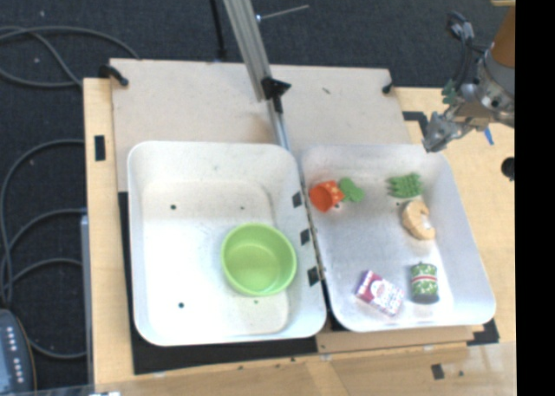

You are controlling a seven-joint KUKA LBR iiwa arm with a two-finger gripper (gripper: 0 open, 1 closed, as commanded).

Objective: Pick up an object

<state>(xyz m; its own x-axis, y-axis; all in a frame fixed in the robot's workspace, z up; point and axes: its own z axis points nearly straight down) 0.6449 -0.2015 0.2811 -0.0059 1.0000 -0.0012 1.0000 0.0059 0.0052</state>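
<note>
The right bin (460, 212) holds a red-orange toy with a green leaf (332, 195), a green spiky piece (404, 184), a tan bread-like piece (418, 219), a green can (424, 282) and a pink and white carton (379, 292). A green bowl (257, 259) sits in the left bin (173, 186). My gripper (436, 137) hangs at the right bin's far right corner, above its rim, with nothing seen between its fingers. It is well to the right of the green spiky piece.
A slanted metal rail (247, 30) runs from the top down to the gap between the bins. The bench top (217, 91) lies behind the bins. Cables (35, 48) lie on the dark floor at left.
</note>
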